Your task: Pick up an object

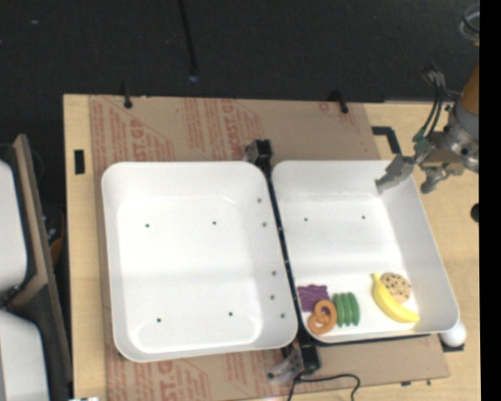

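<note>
hovering gripper [409, 176] with jaws spread, two bins, one banana [393, 305], one cookie [394, 285]

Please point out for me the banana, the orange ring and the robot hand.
banana [394, 307]: camera view, on the middle of its yellow body.
orange ring [323, 317]: camera view, on its band.
hand [417, 172]: camera view, between its two fingertips.

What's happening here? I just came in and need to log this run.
A grey robot arm reaches in from the right, its gripper at the far right corner of the right bin, with nothing seen between its fingers. The items it could pick lie along that bin's near edge: a banana, a cookie, a green piece, an orange ring and a purple piece. The left bin sits alongside. No pick has happened yet.
</note>
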### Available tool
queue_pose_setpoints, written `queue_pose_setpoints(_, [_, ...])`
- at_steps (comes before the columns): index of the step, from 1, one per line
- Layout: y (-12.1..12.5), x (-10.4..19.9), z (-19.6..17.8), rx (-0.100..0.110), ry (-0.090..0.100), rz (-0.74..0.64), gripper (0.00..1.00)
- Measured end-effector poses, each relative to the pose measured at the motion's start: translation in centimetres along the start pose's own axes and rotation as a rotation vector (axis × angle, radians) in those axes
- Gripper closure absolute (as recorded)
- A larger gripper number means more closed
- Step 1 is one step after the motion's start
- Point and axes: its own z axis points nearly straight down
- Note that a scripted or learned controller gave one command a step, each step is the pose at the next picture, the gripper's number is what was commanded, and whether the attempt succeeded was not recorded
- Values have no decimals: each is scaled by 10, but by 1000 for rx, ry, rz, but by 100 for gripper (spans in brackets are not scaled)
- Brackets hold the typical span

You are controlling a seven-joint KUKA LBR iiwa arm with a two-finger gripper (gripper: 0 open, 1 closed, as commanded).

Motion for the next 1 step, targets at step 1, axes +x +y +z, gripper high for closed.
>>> queue_pose_setpoints(1, [-71, 40, 174, 14, 4, 0, 0])
